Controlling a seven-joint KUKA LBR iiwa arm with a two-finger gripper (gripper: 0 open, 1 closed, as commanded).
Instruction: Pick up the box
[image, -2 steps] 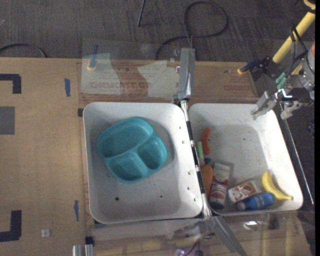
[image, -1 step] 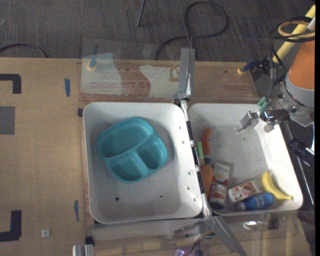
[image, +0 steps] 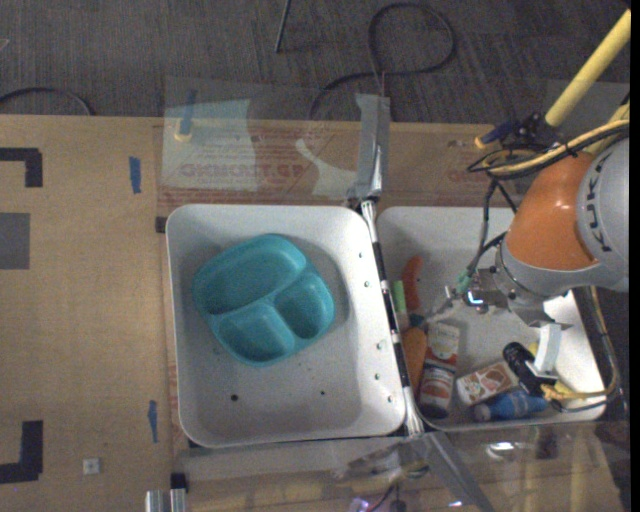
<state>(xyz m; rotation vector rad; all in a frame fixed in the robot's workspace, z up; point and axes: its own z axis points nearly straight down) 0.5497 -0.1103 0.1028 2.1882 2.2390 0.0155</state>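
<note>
i see the box (image: 484, 382) lying flat near the near edge of the right bin (image: 440, 228), between a small can (image: 437, 385) on its left and a blue bottle (image: 512, 405) on its right. the jaws (image: 478, 297) hang above the bin, farther back than the box; i cannot tell their state. a teal tray (image: 262, 297) sits in the left bin (image: 190, 330).

Even, bright overhead light; the left bin (image: 190, 330) glares white (soft shadow beside the teal tray (image: 262, 297)); overall slightly blurred.
</note>
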